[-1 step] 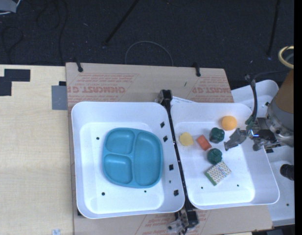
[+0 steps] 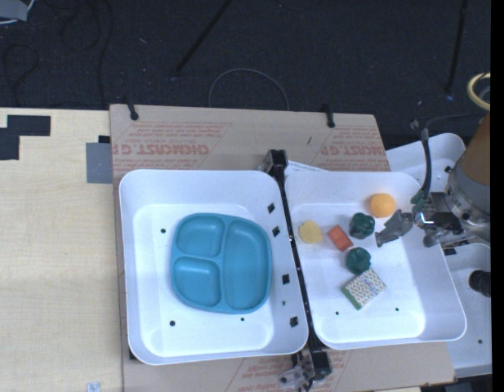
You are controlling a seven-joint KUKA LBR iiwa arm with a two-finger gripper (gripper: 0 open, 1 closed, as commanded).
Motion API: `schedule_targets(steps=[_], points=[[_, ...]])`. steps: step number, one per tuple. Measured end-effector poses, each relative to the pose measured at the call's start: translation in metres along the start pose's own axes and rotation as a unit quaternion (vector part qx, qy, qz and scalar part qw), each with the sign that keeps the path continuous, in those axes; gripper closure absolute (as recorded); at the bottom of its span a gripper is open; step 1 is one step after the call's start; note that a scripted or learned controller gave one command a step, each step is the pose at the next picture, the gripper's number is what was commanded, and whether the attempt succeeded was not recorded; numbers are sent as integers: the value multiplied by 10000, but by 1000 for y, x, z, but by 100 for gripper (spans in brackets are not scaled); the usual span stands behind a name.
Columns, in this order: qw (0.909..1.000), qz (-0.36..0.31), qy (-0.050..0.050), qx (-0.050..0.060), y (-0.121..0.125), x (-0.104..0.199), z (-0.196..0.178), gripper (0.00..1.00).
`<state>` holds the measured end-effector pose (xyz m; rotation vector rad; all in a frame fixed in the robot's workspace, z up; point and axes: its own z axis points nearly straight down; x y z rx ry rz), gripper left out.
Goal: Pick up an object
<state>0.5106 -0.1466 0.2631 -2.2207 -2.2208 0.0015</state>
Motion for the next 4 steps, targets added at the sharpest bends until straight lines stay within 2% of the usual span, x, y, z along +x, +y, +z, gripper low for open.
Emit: schedule_targets(steps=[3, 4], points=[[10000, 5, 13, 32, 8, 10, 158, 0], [10000, 34, 10, 23, 8, 9, 146, 100]])
